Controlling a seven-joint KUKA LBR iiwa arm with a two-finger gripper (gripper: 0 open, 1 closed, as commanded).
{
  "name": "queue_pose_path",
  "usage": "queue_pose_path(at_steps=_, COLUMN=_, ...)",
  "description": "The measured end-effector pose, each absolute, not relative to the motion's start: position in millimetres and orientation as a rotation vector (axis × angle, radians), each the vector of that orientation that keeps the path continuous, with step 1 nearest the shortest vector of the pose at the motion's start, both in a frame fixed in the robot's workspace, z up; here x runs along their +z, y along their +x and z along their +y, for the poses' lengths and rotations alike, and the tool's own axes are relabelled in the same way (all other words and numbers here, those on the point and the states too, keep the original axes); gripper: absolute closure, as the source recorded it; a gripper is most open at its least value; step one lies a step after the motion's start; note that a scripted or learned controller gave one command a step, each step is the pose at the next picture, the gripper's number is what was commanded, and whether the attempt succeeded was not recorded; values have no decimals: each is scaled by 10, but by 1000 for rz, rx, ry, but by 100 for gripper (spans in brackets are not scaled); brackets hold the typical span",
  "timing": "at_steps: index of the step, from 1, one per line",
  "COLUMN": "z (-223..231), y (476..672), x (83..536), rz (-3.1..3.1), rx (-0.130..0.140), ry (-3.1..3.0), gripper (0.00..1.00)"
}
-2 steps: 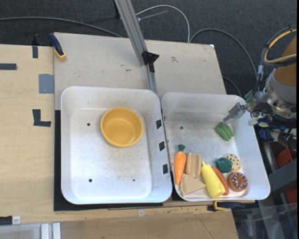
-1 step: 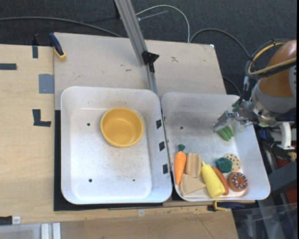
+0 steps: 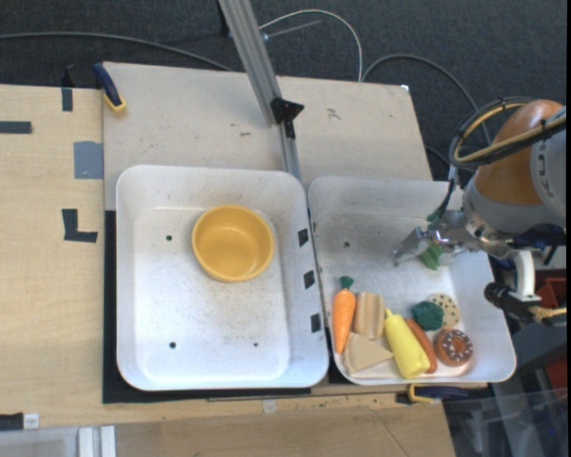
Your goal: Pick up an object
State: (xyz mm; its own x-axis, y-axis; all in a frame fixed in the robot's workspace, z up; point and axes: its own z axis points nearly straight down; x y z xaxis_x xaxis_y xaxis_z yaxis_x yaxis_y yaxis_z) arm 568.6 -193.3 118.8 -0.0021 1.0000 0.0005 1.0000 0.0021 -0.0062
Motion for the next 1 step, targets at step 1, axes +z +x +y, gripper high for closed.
queue_pose_path(at_steps=1, z=-1934, y=5700, x=1317, rz=-2224, rx=3, ry=-2217, gripper=100)
